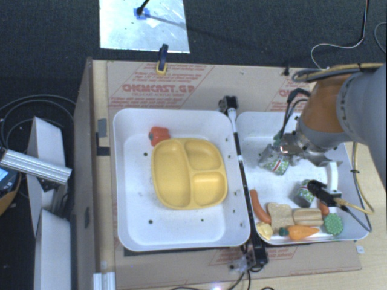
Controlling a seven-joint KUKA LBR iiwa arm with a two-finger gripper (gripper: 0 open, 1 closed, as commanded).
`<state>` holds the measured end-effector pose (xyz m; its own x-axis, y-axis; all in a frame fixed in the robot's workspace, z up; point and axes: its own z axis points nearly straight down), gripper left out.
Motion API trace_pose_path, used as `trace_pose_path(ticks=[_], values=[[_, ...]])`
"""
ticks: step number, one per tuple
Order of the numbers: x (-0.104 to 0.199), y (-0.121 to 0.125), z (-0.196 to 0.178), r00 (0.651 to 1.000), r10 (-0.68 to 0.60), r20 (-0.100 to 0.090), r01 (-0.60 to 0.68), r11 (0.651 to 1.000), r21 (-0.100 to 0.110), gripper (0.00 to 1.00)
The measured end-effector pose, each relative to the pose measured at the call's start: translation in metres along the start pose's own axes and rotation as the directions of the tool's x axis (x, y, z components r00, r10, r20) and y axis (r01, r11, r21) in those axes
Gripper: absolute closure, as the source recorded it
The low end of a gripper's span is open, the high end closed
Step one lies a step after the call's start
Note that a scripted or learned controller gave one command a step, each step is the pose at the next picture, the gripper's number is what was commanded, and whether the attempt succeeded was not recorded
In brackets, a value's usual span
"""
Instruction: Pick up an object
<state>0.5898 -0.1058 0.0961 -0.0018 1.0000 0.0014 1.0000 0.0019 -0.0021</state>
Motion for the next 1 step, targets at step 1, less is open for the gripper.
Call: trace_pose_path(ticks=[1], values=[[-0.0008, 0.0016, -0.0117, 1.0, -0.001, 0.001, 0.001, 1.0, -0.005, 1.0]])
